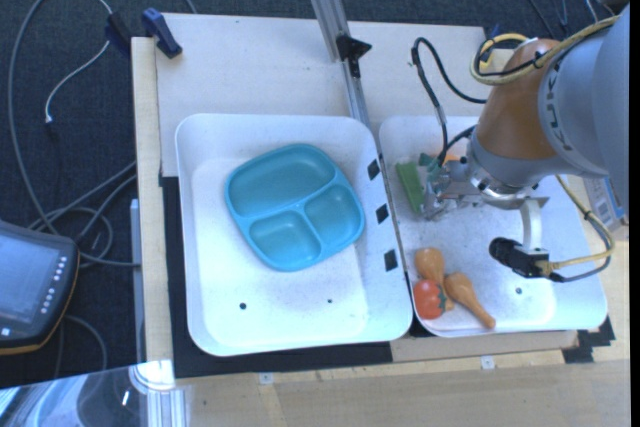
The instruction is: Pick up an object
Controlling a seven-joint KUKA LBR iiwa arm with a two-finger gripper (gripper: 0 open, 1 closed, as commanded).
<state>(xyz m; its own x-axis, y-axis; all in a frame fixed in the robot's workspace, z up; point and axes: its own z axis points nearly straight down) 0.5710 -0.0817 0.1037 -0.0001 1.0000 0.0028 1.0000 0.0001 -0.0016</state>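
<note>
The grey arm with its orange band (pixel 515 105) reaches in from the right and bends down over the right-hand shallow white bin (pixel 570 300), its tool (pixel 432 200) lowered near the bin's left wall. Whether the tool is apart, together or clamped on anything cannot be told from this slanted overhead view — the metal parts at its tip blur together. Just beside the tool, on its left, a flat green block-like object (pixel 411 183) lies tilted close to the bin's left wall; contact between the two cannot be made out. Toward the near left corner of the same bin sit a small red round toy, tomato-like (pixel 427 298), and two tan-orange elongated toys (pixel 468 297) shaped like drumsticks or squash, all bunched together and touching or nearly so. A black cable connector (pixel 515 256) hangs from the wrist over the bin floor, to the right of these toys. The left-hand shallow white bin (pixel 215 315) holds a light blue plastic divided plate (pixel 293 205) with three compartments, lying flat near its middle — well apart from the tool. Both bins rest side by side on the pale table (pixel 250 65).
</note>
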